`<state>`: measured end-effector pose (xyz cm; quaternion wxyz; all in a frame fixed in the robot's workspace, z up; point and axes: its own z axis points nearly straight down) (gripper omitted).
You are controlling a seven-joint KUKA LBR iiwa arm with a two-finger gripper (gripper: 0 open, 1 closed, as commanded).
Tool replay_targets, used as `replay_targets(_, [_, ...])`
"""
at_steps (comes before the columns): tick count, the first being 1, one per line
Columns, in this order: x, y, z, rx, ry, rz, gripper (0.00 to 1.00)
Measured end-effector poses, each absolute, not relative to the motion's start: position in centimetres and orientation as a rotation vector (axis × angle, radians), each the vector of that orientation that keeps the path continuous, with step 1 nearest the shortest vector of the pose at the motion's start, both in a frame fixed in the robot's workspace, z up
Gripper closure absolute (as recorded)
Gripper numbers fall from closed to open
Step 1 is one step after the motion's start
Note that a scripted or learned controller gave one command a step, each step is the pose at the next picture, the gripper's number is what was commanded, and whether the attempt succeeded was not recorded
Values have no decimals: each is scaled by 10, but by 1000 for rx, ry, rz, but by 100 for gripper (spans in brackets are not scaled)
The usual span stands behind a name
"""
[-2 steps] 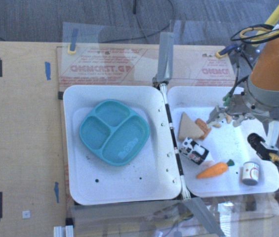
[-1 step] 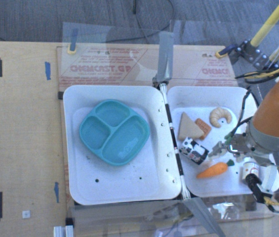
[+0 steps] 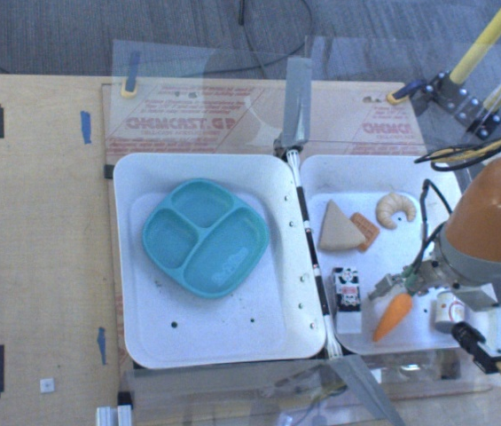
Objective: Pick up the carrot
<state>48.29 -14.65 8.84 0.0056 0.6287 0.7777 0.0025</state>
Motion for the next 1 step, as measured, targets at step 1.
replay_targets(1, [484, -149, 100, 1970, 2424, 13, 100])
